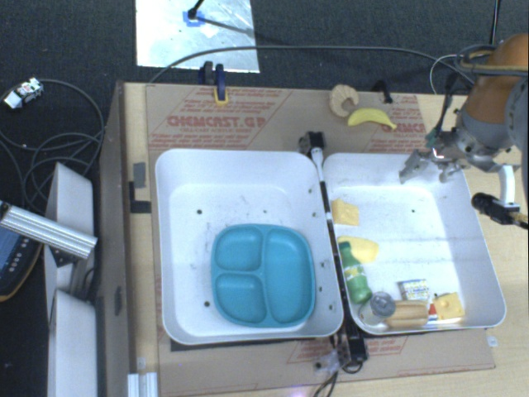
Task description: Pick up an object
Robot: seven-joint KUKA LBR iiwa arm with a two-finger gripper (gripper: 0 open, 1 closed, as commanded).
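Nothing is picked up yet. The hand (429,165) is seen over the far edge of the right bin (463,230), wide and holding nothing. The toys (388,300) are piled at the bin's near edge, well apart from it.

One fixed camera looks down slantwise on both bins (248,168).

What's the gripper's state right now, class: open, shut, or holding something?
Gripper: open, holding nothing, above the far right corner of the right bin.
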